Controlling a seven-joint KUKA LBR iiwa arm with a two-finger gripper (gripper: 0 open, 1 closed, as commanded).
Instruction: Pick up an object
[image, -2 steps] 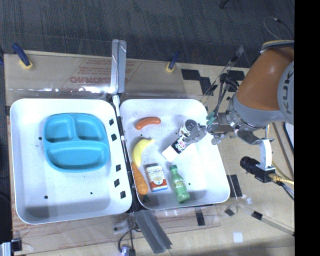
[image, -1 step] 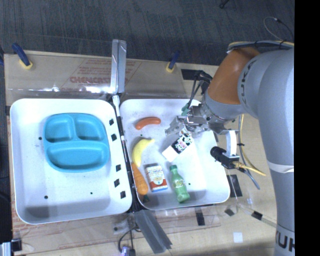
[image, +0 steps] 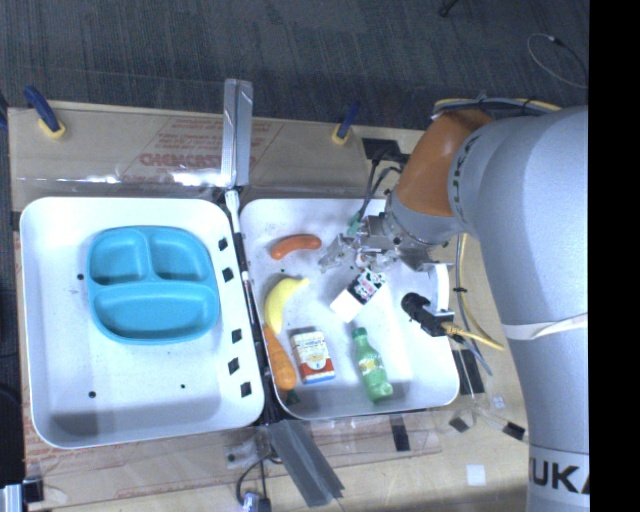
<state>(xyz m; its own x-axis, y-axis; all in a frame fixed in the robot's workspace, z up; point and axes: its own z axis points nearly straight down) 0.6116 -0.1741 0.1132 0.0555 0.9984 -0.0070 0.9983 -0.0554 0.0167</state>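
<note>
Grey arm (image: 520, 250) with orange band, large in the foreground, reaches over the right white bin (image: 440, 385). Gripper (image: 358, 252): metal, low over the bin's upper middle; whether clenched or released cannot be told. Just below it: small white bottle with dark label (image: 357, 295), tilted. Left of gripper: orange-red sausage (image: 295, 245). Below-left: yellow banana (image: 279, 301), orange carrot (image: 280, 362) beside the bin wall, small orange-and-white carton (image: 313, 356). Below: green plastic bottle (image: 372, 365), lying flat. Far left: left white bin (image: 50, 390) holding blue sectioned plastic tray (image: 153, 282).
</note>
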